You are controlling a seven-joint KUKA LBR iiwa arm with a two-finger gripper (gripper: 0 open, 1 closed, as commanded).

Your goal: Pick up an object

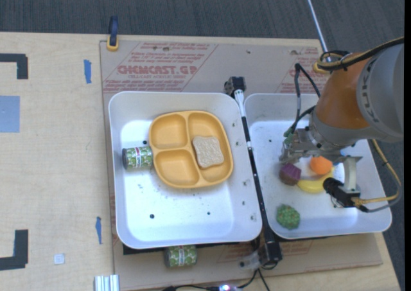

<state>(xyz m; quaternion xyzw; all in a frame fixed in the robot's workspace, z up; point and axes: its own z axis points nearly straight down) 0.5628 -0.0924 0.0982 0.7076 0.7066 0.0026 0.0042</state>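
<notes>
My gripper is low in the right bin, near its middle, hanging from the grey wrist under the orange band. Just below it lies a small purple object. Right of that sits an orange ball-like object, and a yellow banana-shaped piece lies under the two. A green bumpy object rests near the bin's front edge, apart from the gripper. Nothing is visibly lifted off the bin floor.
The left bin holds a yellow divided plate with a bread slice in its right compartment, and a green can beside the plate. Another green can lies on the bench in front of the bins. Black cables trail near the arm.
</notes>
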